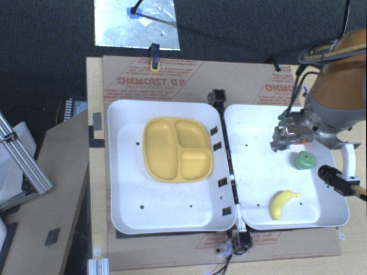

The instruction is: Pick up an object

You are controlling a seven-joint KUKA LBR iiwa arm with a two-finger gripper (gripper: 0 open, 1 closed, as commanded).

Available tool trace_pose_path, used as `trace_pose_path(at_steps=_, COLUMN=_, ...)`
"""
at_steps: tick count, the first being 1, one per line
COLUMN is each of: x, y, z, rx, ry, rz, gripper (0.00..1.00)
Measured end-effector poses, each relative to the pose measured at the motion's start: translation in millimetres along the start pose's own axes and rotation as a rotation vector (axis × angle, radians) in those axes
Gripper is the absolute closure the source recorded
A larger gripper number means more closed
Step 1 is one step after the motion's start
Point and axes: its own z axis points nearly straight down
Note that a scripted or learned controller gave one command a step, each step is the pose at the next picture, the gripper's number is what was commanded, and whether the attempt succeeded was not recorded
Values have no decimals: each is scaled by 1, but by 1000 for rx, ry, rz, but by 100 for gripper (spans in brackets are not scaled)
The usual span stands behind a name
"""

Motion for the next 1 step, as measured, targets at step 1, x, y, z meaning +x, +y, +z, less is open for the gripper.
trace_pose_path(at_steps=1, x=42, y=11, z=4, rx=-1, ry=0, rz=0, gripper=100)
